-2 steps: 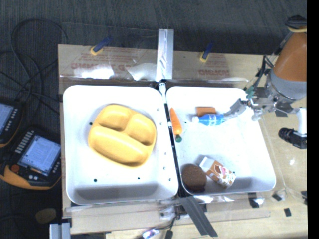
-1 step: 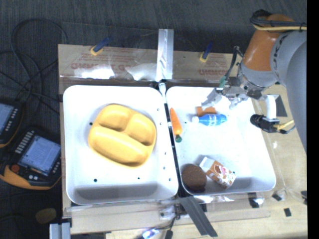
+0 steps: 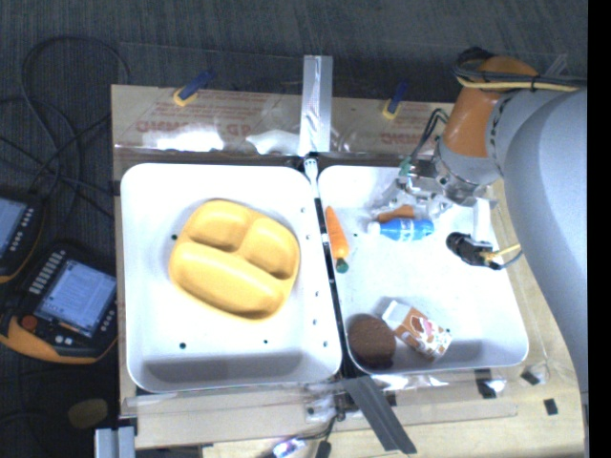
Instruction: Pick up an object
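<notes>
My gripper (image 3: 410, 197) hangs low over the back of the right bin (image 3: 496, 303), just above and touching the upper edge of a small blue bottle (image 3: 403, 228) that lies on its side. An orange carrot (image 3: 335, 236) lies along the bin's left wall. A brown ball (image 3: 370, 339) and a small printed carton (image 3: 418, 331) sit near the front wall. Nothing is seen lifted off the bin floor.
The left bin (image 3: 143, 332) holds a large yellow loaf-shaped object (image 3: 234, 257). The grey arm (image 3: 549, 189) covers the right bin's right side. Crumpled plastic (image 3: 277, 141) lies behind the bins, and a handheld controller (image 3: 67, 299) sits off the bench at left.
</notes>
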Controlling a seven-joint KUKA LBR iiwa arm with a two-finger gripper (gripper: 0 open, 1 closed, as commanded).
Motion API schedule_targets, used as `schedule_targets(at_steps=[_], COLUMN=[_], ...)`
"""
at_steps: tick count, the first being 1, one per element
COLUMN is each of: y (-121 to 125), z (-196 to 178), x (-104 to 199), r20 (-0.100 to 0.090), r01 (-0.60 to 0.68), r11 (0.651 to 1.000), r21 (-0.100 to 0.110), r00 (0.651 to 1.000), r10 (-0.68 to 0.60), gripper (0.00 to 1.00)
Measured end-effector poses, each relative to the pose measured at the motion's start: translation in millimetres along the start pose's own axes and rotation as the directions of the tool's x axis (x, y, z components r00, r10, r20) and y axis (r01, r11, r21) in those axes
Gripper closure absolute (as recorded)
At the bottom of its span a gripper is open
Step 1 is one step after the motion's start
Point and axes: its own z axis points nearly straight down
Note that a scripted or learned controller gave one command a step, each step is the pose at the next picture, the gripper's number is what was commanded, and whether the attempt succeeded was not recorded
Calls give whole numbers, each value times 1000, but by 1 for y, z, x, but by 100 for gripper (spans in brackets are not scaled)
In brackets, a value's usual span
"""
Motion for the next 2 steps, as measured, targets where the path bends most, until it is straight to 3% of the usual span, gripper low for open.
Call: schedule_targets(at_steps=[1, 2], y=[0, -21], z=[-9, -63], x=[-1, -16], r20=[6, 2], r01=[2, -181], r11=[1000, 983], r21=[1, 8], r00=[1000, 983], r10=[-2, 181], gripper=[100, 100])
